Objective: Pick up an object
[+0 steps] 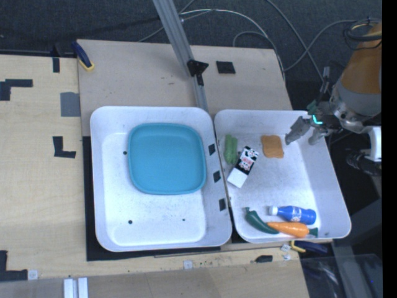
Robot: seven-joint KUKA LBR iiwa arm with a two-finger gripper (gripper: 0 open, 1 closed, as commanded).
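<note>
From the overhead camera, the gripper [304, 131] hangs over the right bin [325, 166] with fingers spread and nothing between them. Nearest to it is the tan bread-like piece [272, 146], just left of the gripper. Looks light, stiff and flat, so I'd pinch it across its short sides. Further left of the bread sit the little cow-print carton [244, 166] and a green pickle thing [231, 148].
</note>
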